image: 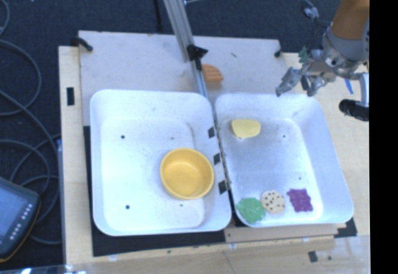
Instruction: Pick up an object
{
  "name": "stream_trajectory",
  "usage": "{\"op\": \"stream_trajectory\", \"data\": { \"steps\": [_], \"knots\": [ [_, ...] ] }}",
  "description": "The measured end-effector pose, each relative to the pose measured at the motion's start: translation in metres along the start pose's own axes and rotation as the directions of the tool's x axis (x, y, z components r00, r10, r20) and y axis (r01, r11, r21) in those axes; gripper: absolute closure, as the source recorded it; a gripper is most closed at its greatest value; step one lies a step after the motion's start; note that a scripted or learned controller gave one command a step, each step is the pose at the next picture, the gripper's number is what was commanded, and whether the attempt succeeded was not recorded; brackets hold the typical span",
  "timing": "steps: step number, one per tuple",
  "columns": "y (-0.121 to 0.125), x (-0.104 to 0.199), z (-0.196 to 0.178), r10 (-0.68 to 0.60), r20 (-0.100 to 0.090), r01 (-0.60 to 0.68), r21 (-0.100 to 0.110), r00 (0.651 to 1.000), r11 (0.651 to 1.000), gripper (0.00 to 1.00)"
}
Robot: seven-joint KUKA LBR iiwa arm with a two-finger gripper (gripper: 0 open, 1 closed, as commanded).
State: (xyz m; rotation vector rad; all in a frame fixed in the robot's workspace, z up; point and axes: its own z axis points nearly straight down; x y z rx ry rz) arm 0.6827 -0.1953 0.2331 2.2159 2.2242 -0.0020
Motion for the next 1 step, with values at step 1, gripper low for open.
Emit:
{"op": "stream_trajectory", "data": {
  "steps": [1],
  "knots": [
    [-0.0002, -0.0006, -0.0001, -0.001, 0.002, 0.001, 0.001, 1.000, 1.000, 0.00]
  ]
}}
